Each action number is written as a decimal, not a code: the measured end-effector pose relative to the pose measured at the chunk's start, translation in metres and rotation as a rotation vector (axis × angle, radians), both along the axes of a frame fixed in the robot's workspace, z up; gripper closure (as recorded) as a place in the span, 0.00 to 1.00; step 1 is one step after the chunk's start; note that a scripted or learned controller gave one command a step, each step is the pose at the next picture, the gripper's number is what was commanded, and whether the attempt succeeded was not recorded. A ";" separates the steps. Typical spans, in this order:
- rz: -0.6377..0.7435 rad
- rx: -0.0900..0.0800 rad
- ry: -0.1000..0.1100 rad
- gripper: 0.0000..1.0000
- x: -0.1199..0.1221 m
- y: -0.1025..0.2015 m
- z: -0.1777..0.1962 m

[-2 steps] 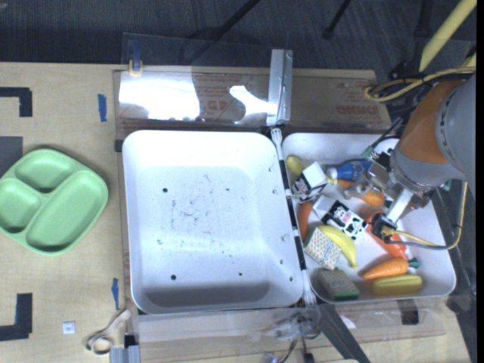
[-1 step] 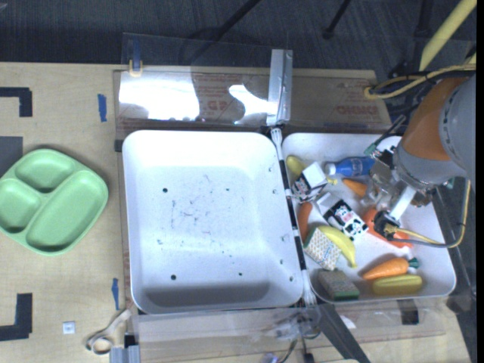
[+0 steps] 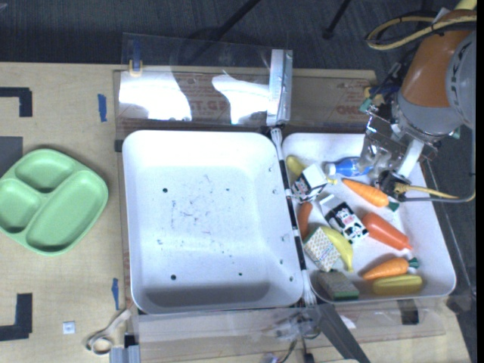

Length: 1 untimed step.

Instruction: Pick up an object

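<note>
The gripper (image 3: pixel 387 166) is seen over the far right part of the right bin (image 3: pixel 446 267), hanging from the grey arm (image 3: pixel 461 66) with its orange band (image 3: pixel 431 74). How far it is opened cannot be told, since the end of it is lost among metal parts and cables, and nothing can be made out as held by it.

Just beside the gripper, toward the left bin, a blue and white object (image 3: pixel 346 165) is lain (its kind cannot be made out). Directly below the gripper, nearer the camera, an orange carrot (image 3: pixel 364 192) is placed at a slant, close to touching the gripper's lower end. Further toward the near rim a larger orange carrot-like piece (image 3: pixel 386 231) is found, and beside it a small black and white box (image 3: pixel 345 220). A yellow banana (image 3: pixel 340 246) and a pale netted piece (image 3: pixel 321 249) are set to the left of these. By the near wall of the bin a third carrot (image 3: pixel 387 267), a yellow-brown oblong piece (image 3: pixel 396 283) and a green-topped sponge (image 3: pixel 337 286) are gathered.

Well away from the gripper, across the divider, the left bin (image 3: pixel 151 157) is seen, and beyond it on the bench (image 3: pixel 60 293) a green divided plate (image 3: pixel 51 200) is rested.
</note>
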<state>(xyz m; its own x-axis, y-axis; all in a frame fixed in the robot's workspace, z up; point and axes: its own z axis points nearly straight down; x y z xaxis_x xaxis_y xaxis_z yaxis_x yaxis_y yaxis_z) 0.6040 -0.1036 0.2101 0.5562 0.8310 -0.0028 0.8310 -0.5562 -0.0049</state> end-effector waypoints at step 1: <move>0.105 0.000 -0.001 1.00 0.055 0.035 0.056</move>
